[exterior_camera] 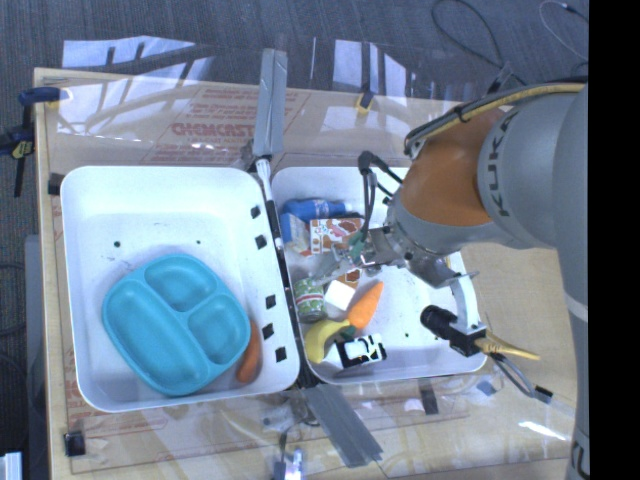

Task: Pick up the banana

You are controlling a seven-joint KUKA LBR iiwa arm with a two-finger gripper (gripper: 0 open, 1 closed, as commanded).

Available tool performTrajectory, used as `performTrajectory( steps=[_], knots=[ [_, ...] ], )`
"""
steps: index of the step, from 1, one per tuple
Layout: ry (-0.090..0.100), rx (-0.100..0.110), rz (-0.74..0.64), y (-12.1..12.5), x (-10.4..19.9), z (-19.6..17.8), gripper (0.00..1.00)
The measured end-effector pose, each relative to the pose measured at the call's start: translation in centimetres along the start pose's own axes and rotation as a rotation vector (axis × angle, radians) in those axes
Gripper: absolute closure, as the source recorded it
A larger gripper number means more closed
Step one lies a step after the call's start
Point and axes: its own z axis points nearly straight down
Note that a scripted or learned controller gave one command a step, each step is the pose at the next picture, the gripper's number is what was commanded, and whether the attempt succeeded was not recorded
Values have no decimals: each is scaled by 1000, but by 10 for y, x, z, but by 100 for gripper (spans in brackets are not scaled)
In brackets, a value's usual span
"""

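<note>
Banana [318,340]: yellow, lying in the right bin [440,363] near its front-left corner, beside an orange carrot [364,305] and a small black-and-white item [360,350]. Fingers [352,253]: over the middle of the right bin among packaged items; how far open they are cannot be told. Left bin [90,208]: holds a blue divided plate [176,322].
</note>
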Motion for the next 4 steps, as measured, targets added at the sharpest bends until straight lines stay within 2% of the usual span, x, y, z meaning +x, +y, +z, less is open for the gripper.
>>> performTrajectory(
  steps=[1, 2, 3, 4],
  knots=[
    [-23, -19, 101, -22, 8, 88, 0],
    [-37, -33, -78, -35, 12, 84, 0],
    [-25, -22, -91, -35, 17, 76, 100],
    [-35, -25, -83, -36, 11, 75, 0]
  ],
)
